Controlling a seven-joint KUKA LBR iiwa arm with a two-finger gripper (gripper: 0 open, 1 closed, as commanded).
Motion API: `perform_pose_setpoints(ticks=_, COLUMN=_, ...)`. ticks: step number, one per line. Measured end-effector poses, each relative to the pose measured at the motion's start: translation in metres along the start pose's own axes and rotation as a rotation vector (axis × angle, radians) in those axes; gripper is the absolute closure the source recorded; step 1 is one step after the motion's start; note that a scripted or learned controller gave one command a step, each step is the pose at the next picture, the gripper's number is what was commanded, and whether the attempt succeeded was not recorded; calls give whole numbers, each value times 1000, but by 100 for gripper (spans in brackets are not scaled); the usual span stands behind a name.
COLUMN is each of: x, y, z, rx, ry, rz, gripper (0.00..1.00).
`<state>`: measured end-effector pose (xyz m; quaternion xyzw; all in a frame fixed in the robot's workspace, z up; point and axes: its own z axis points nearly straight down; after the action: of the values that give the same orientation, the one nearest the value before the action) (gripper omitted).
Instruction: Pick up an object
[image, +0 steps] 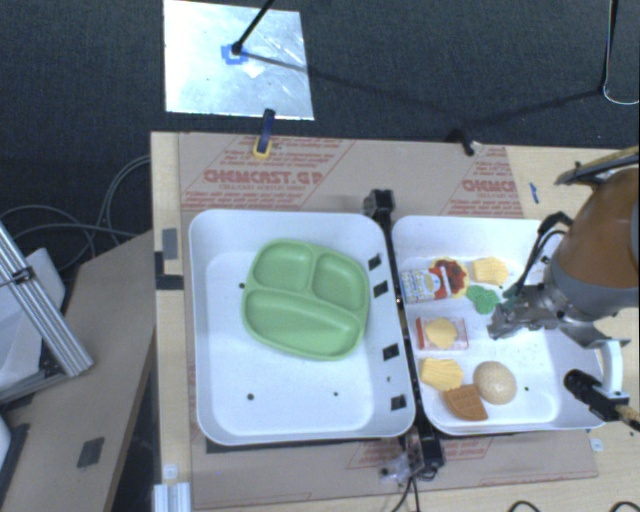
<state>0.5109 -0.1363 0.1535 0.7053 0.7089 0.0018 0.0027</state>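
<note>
The gripper (503, 322) hangs low in the right bin (530, 232), just beside a green toy (483, 298); whether it grips anything, I cannot tell. Around it lie a carton (424, 284), a yellow piece (489, 269), a packet (441, 333), a bun (494, 381) and 2 more bits. The left bin (225, 400) holds a green tray (305, 298).

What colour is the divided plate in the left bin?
Light green, plain with no pattern; the three-compartment plastic plate shows clearly in the camera view.
</note>
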Motion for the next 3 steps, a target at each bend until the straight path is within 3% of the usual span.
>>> perform_pose_setpoints(ticks=2, x=7, y=6, z=-72, rx=2, ry=0, rz=0, gripper=100)
perform_pose_setpoints(ticks=3, x=42, y=38, z=-78, rx=3, ry=1, rz=-1, gripper=100)
